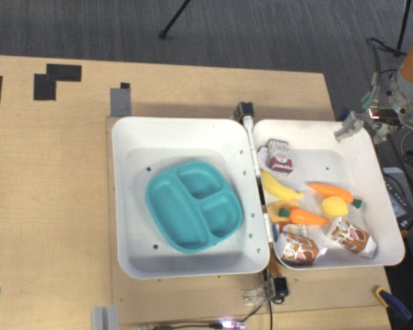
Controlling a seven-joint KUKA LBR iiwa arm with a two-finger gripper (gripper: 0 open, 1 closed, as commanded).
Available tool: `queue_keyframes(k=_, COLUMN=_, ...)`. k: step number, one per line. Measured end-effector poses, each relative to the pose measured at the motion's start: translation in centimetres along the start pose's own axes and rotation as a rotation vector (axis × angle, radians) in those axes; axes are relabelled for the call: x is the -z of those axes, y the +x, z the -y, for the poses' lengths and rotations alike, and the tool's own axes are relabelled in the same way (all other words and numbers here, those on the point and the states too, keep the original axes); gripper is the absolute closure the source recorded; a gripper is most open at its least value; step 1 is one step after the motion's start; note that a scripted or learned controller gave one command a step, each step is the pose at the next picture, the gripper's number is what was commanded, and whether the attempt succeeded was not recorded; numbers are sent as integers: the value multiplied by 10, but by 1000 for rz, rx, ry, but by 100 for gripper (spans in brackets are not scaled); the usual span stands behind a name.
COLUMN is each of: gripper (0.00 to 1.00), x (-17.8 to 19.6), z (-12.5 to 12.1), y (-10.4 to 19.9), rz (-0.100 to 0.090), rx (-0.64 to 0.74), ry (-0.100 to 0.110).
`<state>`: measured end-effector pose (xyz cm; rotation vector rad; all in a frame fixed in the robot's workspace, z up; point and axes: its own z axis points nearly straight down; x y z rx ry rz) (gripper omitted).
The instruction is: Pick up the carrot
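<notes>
2 carrots, 1 banana.

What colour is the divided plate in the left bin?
Teal, a plain turquoise-blue; the divided plate shows clearly in the camera view.

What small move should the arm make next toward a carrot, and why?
Probably swing the claw in over the right bin and line up above the upper carrot. The claw sits at the bin's far right corner, well apart from it, and that carrot's upper side lies open, while the other carrot is crowded by the banana and packets.
</notes>
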<state>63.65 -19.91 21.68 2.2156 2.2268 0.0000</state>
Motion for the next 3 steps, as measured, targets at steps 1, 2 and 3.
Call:
queue_keyframes(k=1, gripper=0, x=-124, z=60, y=-6, rz=-1, rx=301, ry=0)
queue_keyframes(k=2, gripper=100, x=-114, z=58, y=-6, rz=-1, rx=302, ry=-2)
queue_keyframes(k=3, gripper=100, x=4, z=85, y=104, rz=0, rx=516, ry=-2)
